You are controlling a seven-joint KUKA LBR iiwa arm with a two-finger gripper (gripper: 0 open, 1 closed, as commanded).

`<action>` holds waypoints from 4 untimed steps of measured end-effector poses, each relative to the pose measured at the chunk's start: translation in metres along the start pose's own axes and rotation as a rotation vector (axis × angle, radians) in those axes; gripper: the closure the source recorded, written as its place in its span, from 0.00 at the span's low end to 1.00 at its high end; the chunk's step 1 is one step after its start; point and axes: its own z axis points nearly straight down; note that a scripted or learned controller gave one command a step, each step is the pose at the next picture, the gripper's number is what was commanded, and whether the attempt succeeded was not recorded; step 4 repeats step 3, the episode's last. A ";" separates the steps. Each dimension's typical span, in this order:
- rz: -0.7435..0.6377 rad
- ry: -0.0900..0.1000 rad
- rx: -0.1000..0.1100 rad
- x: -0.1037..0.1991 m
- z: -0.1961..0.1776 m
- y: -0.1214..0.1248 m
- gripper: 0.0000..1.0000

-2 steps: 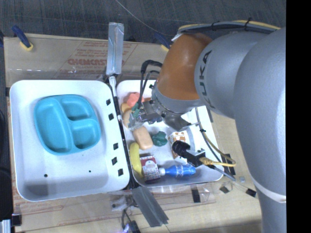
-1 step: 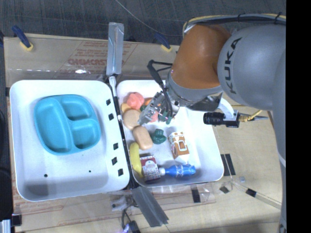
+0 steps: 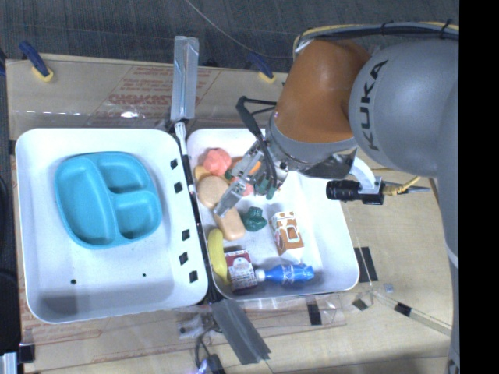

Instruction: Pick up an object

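The right bin holds several small items. A pink-orange ball and a tan bun lie at its left wall, with a tan bread piece below them. Further in are a dark green lump, an orange-and-white carton, a yellow banana, a red-and-white box and a blue bottle. My gripper hangs low over the bin's upper left, open, with bare bin floor between its fingers. One silver finger ends just above the bread piece, beside the bun.
The left bin carries a blue divided tray. A grey metal bar stands at the back between the bins. The arm's bulk covers the right bin's upper right corner. Cardboard bench surface lies to the lower right.
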 end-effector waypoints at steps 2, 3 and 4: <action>0.125 0.006 0.005 -0.085 0.057 -0.008 0.00; 0.222 0.008 0.005 -0.104 0.116 0.002 0.00; 0.222 0.008 0.005 -0.104 0.116 0.002 0.00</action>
